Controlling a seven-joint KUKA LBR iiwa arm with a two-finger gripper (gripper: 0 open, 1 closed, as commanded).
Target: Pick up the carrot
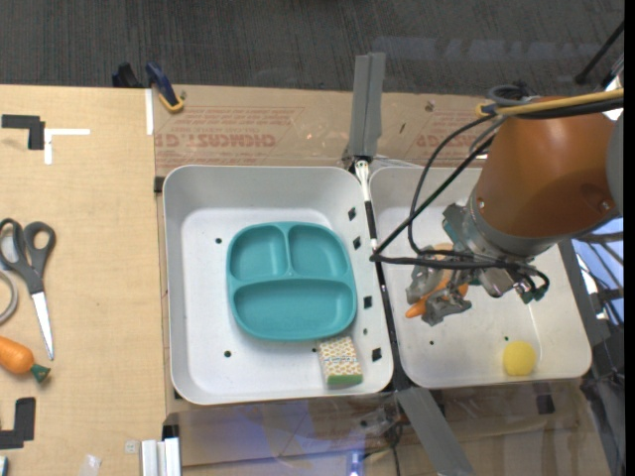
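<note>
Evenly and brightly lit from above, with soft light and no hard shadows. Mild glare on the white bins (179, 296), brightest along their rims and the left bin's floor. Faint shadow under the teal plate (291, 281) and beneath the arm (546, 172) in the right bin. Sheen on the arm's orange band. Sharp focus across the bench; slight blur on the cables near the gripper (442, 296). Dark carpet at top dim and low in detail. Bluish cast at the bottom edge and far right.
</note>
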